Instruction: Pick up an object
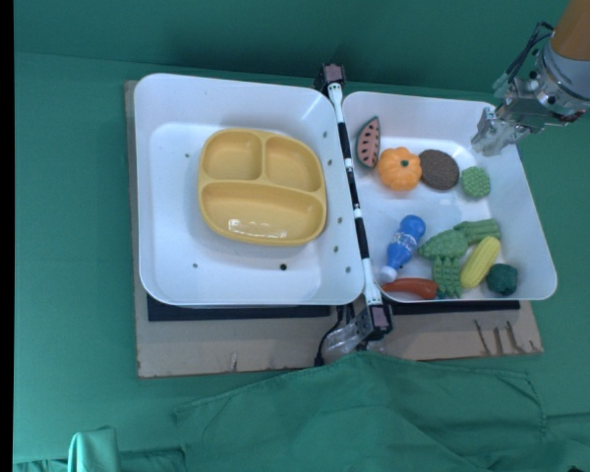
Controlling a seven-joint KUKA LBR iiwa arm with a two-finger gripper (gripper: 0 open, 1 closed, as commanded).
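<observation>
Grey arm, gripper (494,134) over right bin (537,232) rim

Arm (582,28) cut off by the top-right edge — red toy (411,288) partly under broccoli (444,247).

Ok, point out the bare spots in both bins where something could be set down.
Left bin: a bare white margin rings the yellow divided plate, widest along its near edge and left side. Right bin: bare floor between the pumpkin and blue bottle, and at the far edge near the gripper. Its near half is crowded.
</observation>
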